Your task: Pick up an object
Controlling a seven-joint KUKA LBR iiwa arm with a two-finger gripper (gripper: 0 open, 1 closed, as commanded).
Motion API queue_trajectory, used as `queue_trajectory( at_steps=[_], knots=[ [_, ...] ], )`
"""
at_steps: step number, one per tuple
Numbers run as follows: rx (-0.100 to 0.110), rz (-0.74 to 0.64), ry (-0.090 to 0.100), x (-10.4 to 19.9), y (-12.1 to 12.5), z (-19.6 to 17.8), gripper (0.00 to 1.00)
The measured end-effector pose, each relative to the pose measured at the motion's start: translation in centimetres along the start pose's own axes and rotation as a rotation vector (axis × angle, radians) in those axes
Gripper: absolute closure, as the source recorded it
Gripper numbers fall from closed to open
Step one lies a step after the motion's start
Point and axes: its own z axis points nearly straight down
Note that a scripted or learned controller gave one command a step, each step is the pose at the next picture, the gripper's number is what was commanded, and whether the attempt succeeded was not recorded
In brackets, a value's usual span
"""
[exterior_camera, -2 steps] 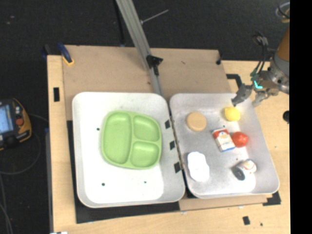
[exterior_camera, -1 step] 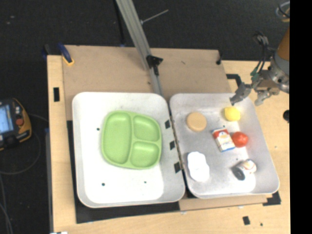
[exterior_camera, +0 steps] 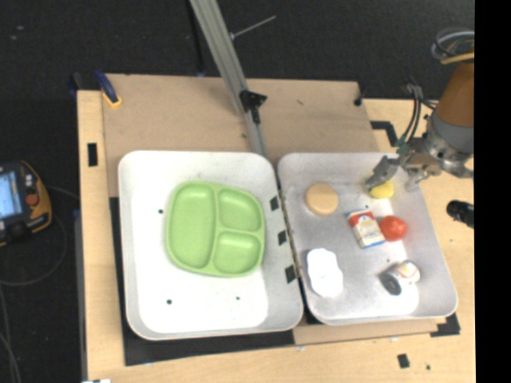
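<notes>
The right bin (exterior_camera: pixel 431 294) holds several small items. A yellow piece (exterior_camera: pixel 382 190) lies near the bin's far right, just below and left of my gripper (exterior_camera: pixel 400 172). The gripper hovers over that far corner with its fingers spread and nothing between them. A tan round disc (exterior_camera: pixel 322 199) sits left of the yellow piece. A red-and-white carton (exterior_camera: pixel 366 230) and a red ball (exterior_camera: pixel 393 228) lie side by side mid-bin. Nearer the front are a white lump (exterior_camera: pixel 324 271) and a small grey, white and orange object (exterior_camera: pixel 399 276).
The left bin (exterior_camera: pixel 144 294) holds a green divided plate (exterior_camera: pixel 215 228). A slanted metal rail (exterior_camera: pixel 227 62) runs down from the top to the gap between the bins. A dark device (exterior_camera: pixel 20 198) sits off the bench at far left.
</notes>
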Motion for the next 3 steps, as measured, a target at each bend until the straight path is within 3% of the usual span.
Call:
queue_trajectory(
  at_steps=[1, 2, 3],
  knots=[
    [-0.001, -0.003, 0.0, 0.6, -0.1, 6.1, 0.0],
    [-0.004, -0.002, -0.001, 0.5, -0.1, 9.0, 0.0],
    [-0.01, -0.003, -0.004, 0.3, 0.1, 7.6, 1.0]
  ],
)
